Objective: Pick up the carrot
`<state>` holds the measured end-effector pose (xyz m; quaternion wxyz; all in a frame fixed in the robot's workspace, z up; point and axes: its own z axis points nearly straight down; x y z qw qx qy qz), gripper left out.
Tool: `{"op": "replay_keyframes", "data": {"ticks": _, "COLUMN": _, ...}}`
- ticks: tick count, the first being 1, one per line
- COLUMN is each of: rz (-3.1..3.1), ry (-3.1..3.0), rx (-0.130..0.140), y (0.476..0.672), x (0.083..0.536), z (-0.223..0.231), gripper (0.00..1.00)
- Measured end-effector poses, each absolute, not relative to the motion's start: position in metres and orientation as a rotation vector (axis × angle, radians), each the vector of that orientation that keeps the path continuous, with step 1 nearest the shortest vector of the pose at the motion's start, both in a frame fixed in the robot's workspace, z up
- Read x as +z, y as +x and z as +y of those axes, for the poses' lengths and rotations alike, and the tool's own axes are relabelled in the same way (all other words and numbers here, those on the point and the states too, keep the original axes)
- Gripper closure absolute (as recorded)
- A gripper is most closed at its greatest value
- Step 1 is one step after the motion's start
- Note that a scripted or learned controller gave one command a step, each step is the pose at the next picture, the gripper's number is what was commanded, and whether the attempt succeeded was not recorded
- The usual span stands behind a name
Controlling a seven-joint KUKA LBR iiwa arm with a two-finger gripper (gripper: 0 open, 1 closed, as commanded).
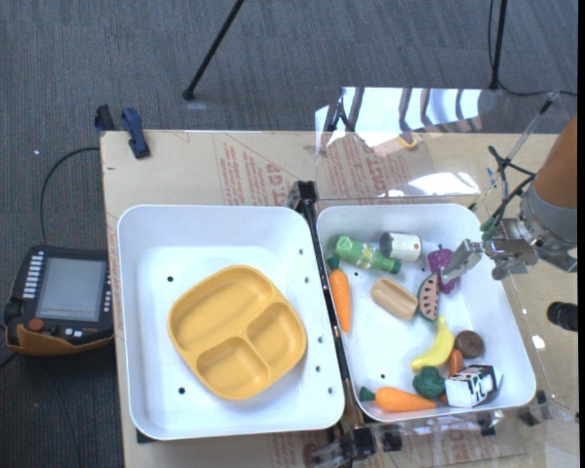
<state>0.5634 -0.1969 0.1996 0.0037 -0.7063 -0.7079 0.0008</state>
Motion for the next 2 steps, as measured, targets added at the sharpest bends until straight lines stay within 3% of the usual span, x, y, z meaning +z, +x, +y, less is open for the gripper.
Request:
{"op": "replay_keyframes", "data": {"ticks": 1, "rz": -2.358, "ry": -2.058, "rx": 0.004, "y": 0.474, "x": 0.188, "z": -0.141, "gripper": 0.0}}
{"op": "replay_keyframes", "data": {"ticks": 2, "rz": -2.178, "ry": -2.248, "rx": 0.006, "y": 0.474, "x": 0.085, "z": -0.081, "gripper": 0.0}}
